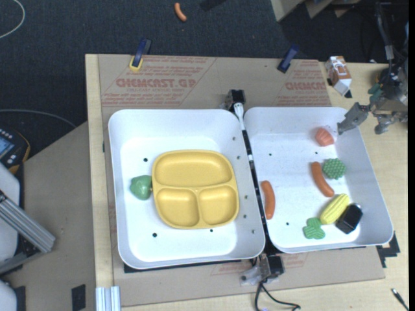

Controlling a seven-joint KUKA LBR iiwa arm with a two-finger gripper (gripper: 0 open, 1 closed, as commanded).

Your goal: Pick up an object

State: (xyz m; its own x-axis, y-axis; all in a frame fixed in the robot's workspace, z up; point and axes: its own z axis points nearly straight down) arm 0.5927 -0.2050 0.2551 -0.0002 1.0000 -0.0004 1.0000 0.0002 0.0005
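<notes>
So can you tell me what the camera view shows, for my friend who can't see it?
Two white bins sit side by side: the left bin holds a yellow divided plate and a green toy, the right bin scattered toy foods. The gripper hangs at the right bin's far right corner, beside an orange toy.

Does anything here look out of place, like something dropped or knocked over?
Yes: a small orange piece lies on the dark floor beyond the bench, well away from both bins, as if it got out. Also a small carton sits on the bench outside the right bin. In the left bin, the yellow tray sits slightly askew.
</notes>
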